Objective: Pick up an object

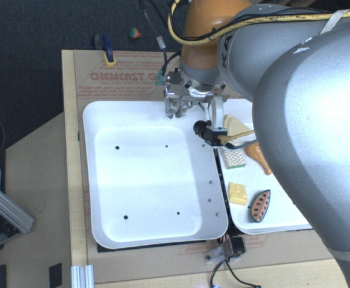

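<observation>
Gripper (pixel 176 110) hangs over far rim of left bin (pixel 102 161), finger state can't tell, while yellow block (pixel 238 193) and oval brush (pixel 259 205) lie in right bin (pixel 277 224).

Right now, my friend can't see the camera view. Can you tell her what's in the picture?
A big grey robot arm reaches in from the right, its gripper hovering at the far edge of the left white bin. The right white bin holds small things: a yellow block, an orange spotted oval toy and a wooden brush.
</observation>
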Robot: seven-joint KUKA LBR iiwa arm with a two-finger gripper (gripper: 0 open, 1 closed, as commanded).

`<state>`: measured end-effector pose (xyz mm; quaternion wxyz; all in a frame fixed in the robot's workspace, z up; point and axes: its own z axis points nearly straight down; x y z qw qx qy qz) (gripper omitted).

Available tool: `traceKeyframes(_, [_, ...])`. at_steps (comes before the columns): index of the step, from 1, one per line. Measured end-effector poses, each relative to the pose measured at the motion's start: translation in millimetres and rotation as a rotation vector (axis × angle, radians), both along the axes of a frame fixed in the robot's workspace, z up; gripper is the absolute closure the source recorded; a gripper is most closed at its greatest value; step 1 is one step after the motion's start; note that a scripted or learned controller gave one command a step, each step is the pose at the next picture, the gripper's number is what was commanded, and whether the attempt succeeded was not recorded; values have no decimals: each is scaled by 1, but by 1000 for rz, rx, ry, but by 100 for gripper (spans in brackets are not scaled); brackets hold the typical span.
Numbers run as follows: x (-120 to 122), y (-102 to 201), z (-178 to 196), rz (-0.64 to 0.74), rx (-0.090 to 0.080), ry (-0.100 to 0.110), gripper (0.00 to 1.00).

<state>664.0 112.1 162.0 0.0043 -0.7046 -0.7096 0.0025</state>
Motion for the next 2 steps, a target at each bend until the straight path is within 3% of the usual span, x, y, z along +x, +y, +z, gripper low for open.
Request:
traceKeyframes(1, [1, 92, -4, 2, 3, -11, 100])
traceKeyframes(2, [-95, 112, -10, -2, -2, 1, 100])
